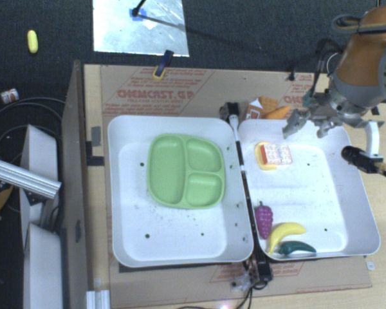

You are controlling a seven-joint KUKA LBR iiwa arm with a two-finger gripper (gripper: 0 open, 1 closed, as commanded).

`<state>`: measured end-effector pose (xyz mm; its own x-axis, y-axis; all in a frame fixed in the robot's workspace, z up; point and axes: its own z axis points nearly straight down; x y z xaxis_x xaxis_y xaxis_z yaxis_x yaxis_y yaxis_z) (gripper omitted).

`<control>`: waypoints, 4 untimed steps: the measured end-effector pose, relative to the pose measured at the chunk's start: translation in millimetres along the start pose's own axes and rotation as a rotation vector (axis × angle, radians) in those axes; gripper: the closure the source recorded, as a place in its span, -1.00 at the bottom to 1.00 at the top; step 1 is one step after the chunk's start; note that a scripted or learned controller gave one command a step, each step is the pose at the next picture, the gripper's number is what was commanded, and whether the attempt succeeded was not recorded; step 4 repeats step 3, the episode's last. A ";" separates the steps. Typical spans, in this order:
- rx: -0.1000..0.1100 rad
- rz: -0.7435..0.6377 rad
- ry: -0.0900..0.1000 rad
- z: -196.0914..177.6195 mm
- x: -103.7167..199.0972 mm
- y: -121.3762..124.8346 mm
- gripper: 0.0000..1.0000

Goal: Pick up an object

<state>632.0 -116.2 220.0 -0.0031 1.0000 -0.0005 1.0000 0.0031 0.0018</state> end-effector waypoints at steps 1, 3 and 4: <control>0.007 -0.003 0.002 126.0 8.0 27.7 -1.00; -0.004 -0.004 0.000 123.7 28.4 27.2 1.00; -0.004 -0.004 0.000 123.7 28.4 27.2 1.00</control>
